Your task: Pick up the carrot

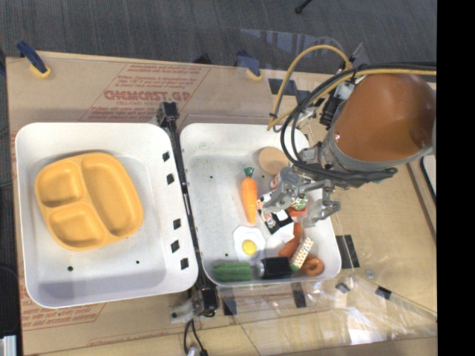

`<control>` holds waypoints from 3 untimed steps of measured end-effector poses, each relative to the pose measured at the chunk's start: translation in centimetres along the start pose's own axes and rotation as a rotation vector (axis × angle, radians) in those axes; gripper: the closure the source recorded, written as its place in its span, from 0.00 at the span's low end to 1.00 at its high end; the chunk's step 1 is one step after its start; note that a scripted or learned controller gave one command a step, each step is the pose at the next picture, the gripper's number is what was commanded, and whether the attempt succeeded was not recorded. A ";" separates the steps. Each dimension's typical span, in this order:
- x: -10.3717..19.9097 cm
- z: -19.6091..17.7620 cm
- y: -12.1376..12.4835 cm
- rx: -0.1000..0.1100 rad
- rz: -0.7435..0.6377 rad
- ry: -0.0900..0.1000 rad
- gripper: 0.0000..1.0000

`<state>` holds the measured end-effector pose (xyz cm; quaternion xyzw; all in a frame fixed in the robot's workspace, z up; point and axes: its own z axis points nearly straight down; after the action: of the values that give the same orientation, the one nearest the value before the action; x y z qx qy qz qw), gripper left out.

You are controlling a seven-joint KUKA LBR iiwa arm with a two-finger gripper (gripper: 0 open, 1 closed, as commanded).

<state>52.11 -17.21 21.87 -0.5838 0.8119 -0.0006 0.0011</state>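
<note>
The carrot (249,199) lies lengthwise in the right bin (215,154), apart from the fried egg (249,242). The pincer (286,199) hangs just beside it; open or clenched, I cannot tell. Likely light, stiff, smooth plastic: best gripped across its thick middle.

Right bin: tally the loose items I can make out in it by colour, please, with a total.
Orange: 3, the carrot, a sausage-like piece, a ring-shaped piece
Green: 1, cucumber
White and yellow: 1, fried egg
Tan: 1, round piece
Black: 1, block
Pale: 1, dotted strip
Total: 8. Anything under the claw is hidden.
</note>
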 end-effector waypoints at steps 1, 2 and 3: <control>-2.2 12.8 -1.3 -0.002 0.076 -0.002 0.00; -2.5 11.6 -1.3 0.001 0.069 -0.003 1.00; -7.8 1.8 0.0 0.013 0.088 -0.005 1.00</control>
<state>54.61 -9.80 20.12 -0.5477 0.8367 -0.0043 0.0067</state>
